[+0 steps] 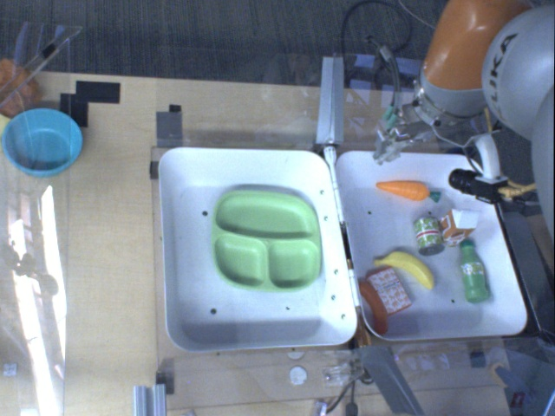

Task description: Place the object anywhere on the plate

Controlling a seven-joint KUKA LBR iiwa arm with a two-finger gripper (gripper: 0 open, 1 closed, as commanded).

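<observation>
Tool [390, 141] hovers at the bin's far edge; you can't tell its state. Carrot [403, 190] lies just below it: drop straight down, grip mid-body, carry left to plate [267, 237].

Lighting bright, even, from overhead; soft shadows inside white bins [178, 319], darkest along rims nr front. Glare streaks on bench [95, 232] far left of gripper [388, 146]. Slight blur overall, gripper detail soft.

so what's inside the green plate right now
Nothing can be seen in the green plate: all three of its compartments look bare. The carrot, banana and bottle lie in the right bin. Nothing covers the plate.
</observation>
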